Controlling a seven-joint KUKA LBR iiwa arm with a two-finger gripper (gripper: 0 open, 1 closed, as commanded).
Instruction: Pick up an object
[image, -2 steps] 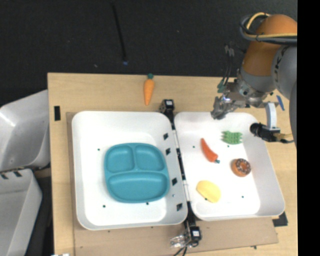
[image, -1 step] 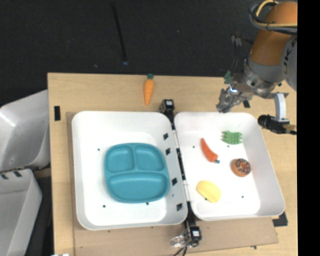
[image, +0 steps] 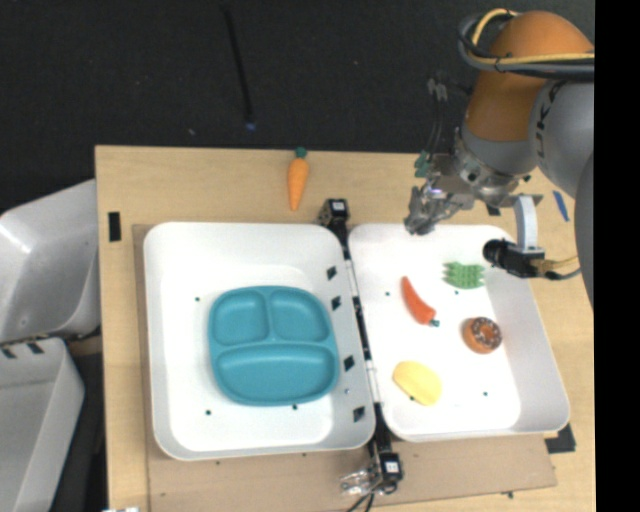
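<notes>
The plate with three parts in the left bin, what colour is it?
The plate is teal blue all over, seen clearly in the camera view.

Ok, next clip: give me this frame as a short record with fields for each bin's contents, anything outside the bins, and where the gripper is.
left bin: teal divided plate
right bin: red chili pepper, green leafy piece, brown round item, yellow lemon-like item
outside bins: carrot on the bench, behind the left bin
gripper: over the right bin's back left corner, nothing seen between its fingers
fingers open or shut: cannot tell
</notes>
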